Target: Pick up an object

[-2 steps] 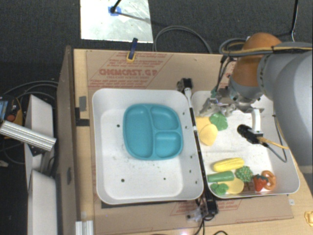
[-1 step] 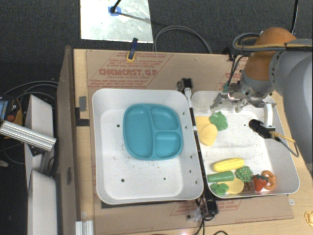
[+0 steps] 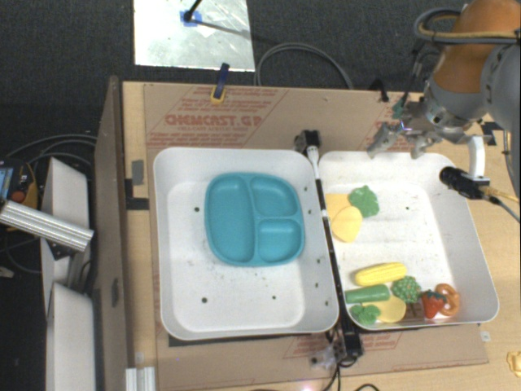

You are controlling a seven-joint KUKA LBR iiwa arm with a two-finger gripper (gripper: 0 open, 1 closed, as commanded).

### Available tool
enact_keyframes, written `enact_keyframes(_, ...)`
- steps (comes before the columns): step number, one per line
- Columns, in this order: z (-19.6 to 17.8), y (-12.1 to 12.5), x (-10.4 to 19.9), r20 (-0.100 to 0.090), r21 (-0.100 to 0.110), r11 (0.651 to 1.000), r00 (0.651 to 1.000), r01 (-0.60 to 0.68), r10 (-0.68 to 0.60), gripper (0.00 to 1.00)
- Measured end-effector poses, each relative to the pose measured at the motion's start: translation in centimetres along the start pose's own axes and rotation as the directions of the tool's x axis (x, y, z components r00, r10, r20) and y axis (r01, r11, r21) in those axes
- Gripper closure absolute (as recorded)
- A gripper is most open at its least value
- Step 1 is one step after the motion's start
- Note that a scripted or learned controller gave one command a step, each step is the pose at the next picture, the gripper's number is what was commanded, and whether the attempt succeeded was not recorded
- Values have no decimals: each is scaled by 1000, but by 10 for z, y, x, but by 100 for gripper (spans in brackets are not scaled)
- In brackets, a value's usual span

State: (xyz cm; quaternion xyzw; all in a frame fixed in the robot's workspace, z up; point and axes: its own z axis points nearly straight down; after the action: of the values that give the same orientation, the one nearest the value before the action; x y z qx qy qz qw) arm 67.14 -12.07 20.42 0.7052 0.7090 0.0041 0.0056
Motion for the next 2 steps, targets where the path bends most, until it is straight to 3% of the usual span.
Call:
enact_keyframes(1,55,-26,0,-3,16,1000,1000,-5,5,0)
enact_keyframes(2,124,-38,25,-4,18,1000,1000,0,0,0)
